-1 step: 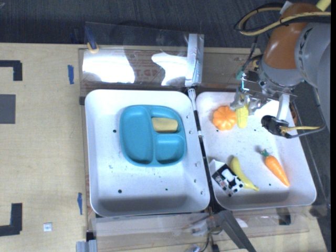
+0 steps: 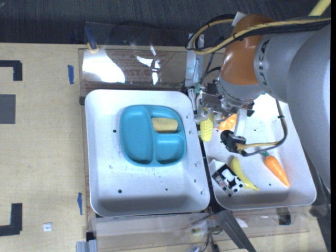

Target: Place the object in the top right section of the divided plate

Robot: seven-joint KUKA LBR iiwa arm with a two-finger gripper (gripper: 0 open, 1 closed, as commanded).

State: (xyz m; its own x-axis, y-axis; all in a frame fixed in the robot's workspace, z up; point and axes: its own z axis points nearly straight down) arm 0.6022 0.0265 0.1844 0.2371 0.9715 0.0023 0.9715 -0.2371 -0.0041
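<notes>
A blue divided plate (image 2: 140,135) lies in the left white bin (image 2: 105,182). A pale yellow, bread-like object (image 2: 165,124) rests in the plate's top right section. My gripper (image 2: 214,108) hangs over the top left corner of the right bin (image 2: 299,190), just right of the wall between the bins. It is right of the plate and apart from the yellow object. Directly below it lie a yellow corn cob (image 2: 206,129) and a small orange piece (image 2: 228,122).
The right bin also holds a banana (image 2: 240,174), a carrot (image 2: 275,169) and a black-and-white block (image 2: 226,178). The arm's grey body and cables cover the bin's upper right. A clear sheet (image 2: 134,64) lies behind the left bin.
</notes>
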